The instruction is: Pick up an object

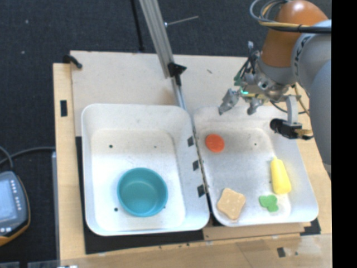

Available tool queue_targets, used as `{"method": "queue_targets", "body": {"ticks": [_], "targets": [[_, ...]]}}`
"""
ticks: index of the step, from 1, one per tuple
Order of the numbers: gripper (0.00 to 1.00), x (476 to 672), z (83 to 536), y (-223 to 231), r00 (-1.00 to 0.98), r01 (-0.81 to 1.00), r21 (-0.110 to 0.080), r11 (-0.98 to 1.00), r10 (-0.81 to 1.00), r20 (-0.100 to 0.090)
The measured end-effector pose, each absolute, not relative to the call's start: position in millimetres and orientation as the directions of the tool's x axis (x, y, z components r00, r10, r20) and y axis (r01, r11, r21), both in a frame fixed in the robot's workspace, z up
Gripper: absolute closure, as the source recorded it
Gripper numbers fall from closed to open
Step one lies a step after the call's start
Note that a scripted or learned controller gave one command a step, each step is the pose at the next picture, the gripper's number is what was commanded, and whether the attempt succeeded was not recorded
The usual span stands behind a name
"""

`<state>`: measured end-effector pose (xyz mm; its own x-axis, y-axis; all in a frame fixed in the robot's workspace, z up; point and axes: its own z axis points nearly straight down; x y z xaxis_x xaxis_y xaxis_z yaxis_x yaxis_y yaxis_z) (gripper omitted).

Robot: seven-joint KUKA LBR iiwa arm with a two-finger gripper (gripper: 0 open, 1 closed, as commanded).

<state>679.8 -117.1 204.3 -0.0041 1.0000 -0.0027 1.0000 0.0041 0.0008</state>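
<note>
Hovering gripper (240, 104): upper right of frame, above the right bin's (304, 175) far rim, fingers spread wide, nothing between them.
Orange ball (215, 143): right bin, upper left part.
Yellow piece (280, 176), green piece (269, 202), tan biscuit (231, 203): right bin, lower part.
Teal bowl (142, 191): left bin (97, 121), lower middle.

- A robot lab: a plywood bench (111, 77) on dark carpet (56, 15).
- Aluminium mast (159, 35) toward twelve o'clock.
- Control pendant (11, 205) at eight o'clock.
</note>
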Motion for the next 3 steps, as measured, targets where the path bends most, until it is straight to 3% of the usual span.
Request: {"method": "queue_targets", "body": {"ticks": [2,3], "targets": [[0.0,679.3,120.1,-116.1,-0.005,1.0,0.0,0.005,1.0,-0.003],[0.0,679.5,100.6,-117.3,-0.005,1.0,-0.001,0.005,1.0,-0.003]]}}
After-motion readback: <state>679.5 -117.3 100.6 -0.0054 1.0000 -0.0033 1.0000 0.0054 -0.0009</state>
